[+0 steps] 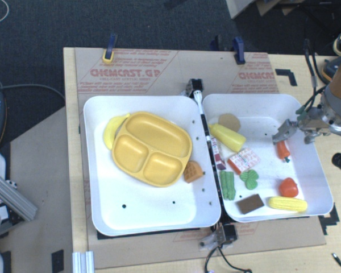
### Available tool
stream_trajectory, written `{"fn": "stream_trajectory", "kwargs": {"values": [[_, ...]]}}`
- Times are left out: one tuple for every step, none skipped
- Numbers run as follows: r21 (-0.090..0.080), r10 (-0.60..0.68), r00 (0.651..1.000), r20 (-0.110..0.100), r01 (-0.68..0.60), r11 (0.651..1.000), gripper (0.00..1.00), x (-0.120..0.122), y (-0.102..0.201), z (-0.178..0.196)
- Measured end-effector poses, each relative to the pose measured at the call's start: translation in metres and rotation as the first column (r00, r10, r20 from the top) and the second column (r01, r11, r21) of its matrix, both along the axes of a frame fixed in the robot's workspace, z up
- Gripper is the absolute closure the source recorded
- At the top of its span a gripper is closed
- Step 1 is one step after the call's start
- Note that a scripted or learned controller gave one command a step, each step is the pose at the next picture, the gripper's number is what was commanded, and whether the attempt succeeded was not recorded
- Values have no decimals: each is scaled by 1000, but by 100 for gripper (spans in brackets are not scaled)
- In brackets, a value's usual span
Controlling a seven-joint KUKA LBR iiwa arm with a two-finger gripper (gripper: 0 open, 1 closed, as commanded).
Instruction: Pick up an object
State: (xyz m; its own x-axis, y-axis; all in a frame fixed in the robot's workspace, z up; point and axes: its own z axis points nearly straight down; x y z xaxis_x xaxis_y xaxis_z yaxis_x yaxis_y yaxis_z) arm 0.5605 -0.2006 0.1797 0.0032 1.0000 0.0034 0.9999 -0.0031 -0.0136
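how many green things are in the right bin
2: a long green piece by the bin's left wall, and a small leafy green piece just right of it. More could hide beneath other items.

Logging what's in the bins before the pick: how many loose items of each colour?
Yellow: 4 — divided plate, banana, yellow cylinder, corn
Green: 2
Red/orange: 3
Brown/tan: 3
Total: 12

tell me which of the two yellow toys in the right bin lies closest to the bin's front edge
The yellow corn cob at the front right corner, beside the tomato. The other yellow piece lies farther back, near the divider.
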Motion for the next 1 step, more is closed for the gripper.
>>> {"fn": "stream_trajectory", "kwargs": {"values": [[-3,3,1000,14,-3,1000,0,3,0,7]]}}
